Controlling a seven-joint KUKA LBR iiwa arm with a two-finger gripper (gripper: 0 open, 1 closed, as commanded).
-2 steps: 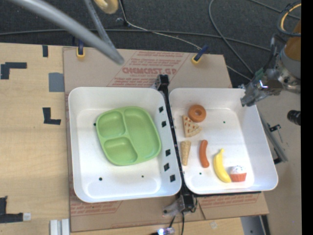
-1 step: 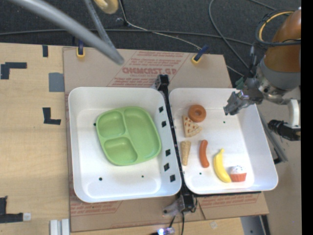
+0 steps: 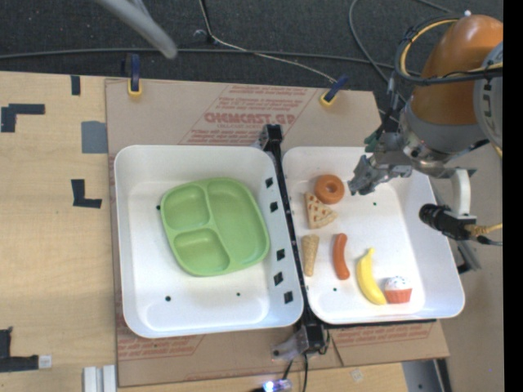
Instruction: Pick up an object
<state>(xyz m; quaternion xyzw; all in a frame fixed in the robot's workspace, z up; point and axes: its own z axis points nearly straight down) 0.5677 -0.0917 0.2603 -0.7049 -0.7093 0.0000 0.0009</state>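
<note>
The right bin point(image 3: 425, 243) holds several toy foods: a brown donut point(image 3: 329, 189), a pizza slice point(image 3: 318, 211), an ice cream cone point(image 3: 310, 253), a red sausage point(image 3: 341, 256), a yellow banana point(image 3: 369, 277) and a small cupcake point(image 3: 397, 289). My gripper point(image 3: 362, 180) hangs over the bin's upper part, just right of the donut, with nothing seen between its fingers. Its tips are dark and small in the camera view.
The left bin point(image 3: 135, 219) holds a green divided plate point(image 3: 214, 225). A black divider point(image 3: 278, 211) runs between the bins. Cables and clamps lie along the far edge of the cardboard sheet point(image 3: 245, 113). The arm's orange band point(image 3: 458, 64) looms at the upper right.
</note>
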